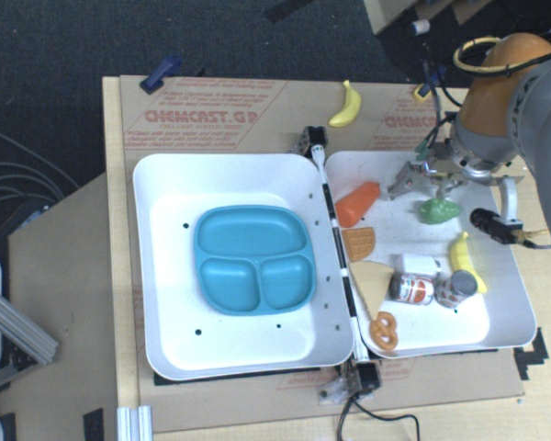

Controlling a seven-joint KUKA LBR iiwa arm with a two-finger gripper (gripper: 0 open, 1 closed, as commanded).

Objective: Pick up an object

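Note:
My gripper [425, 186] hangs over the back of the right bin [510, 292], open, with nothing between its fingers. Just in front of it and slightly right lies a green lumpy object [438, 211], apart from the fingertips. Left of the gripper an orange carrot-like piece [356, 202] rests against the bin's left wall. Nearer the front lie a toast slice [358, 243], a small can on its side [414, 288], a yellow banana [461, 255], a dark round piece [461, 287] and a pretzel [383, 330].
The left bin [165, 209] holds a blue divided plate [254, 257]. Another yellow banana [346, 106] lies on the cardboard behind the bins, and a blue clip [159, 74] sits at the back left. The arm [496, 99] comes in from the upper right.

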